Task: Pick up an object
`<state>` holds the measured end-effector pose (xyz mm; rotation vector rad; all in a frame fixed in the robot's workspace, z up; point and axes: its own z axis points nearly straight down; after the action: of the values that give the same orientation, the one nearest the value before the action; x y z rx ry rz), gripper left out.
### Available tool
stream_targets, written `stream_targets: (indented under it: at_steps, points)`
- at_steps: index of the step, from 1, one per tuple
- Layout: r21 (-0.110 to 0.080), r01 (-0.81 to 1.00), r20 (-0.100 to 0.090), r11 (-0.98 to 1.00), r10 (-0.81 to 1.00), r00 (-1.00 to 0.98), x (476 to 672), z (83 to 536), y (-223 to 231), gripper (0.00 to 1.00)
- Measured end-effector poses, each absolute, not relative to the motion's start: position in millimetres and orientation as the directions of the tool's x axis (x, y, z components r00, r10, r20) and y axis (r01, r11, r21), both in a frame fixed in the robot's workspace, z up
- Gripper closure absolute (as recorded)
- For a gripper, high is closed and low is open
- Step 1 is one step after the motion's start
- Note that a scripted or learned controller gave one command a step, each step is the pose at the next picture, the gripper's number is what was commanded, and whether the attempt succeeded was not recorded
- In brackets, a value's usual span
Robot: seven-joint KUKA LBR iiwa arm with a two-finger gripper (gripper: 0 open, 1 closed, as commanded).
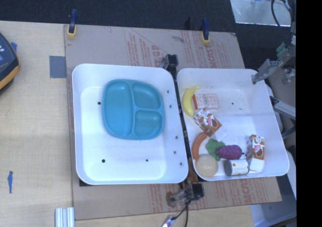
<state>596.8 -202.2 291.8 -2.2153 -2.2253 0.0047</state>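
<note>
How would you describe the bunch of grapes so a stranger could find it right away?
Look in the right bin, near its front edge. The grapes lie between a green leafy toy and a small carton. They are the one purple, bumpy thing there.

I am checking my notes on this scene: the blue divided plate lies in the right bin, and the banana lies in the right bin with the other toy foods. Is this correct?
Not quite. The camera view shows the blue divided plate in the left bin, not the right one. The banana does lie in the right bin with the other toy foods.
</note>
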Motion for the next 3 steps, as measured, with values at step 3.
stream_targets:
  at_steps: [3]
  points:
    - [-0.002, 1.0, 0.0, 0.004, 1.0, -0.004, 599.6, 92, -141, 0.0]
